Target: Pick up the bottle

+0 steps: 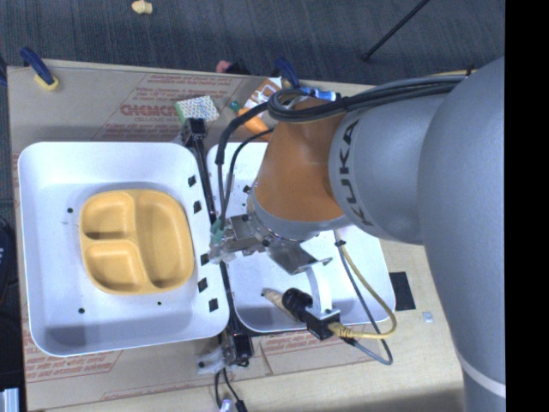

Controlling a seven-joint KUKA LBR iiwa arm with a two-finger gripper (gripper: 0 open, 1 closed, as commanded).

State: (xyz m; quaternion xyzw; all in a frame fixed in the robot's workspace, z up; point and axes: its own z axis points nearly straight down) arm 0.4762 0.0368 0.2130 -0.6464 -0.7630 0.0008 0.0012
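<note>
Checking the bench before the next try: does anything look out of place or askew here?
Little stands out. The yellow tray sits flat in the left bin, a bit tilted against the bin's edges. The arm covers most of the right bin, so the bottle's state cannot be judged.

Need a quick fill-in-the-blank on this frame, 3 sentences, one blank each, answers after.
1. The yellow divided tray lies in the ____ bin as the camera shows it.
2. The yellow divided tray has ____ compartments.
3. The band above the arm's wrist is ____ in colour.

Missing words: left; three; orange
</note>
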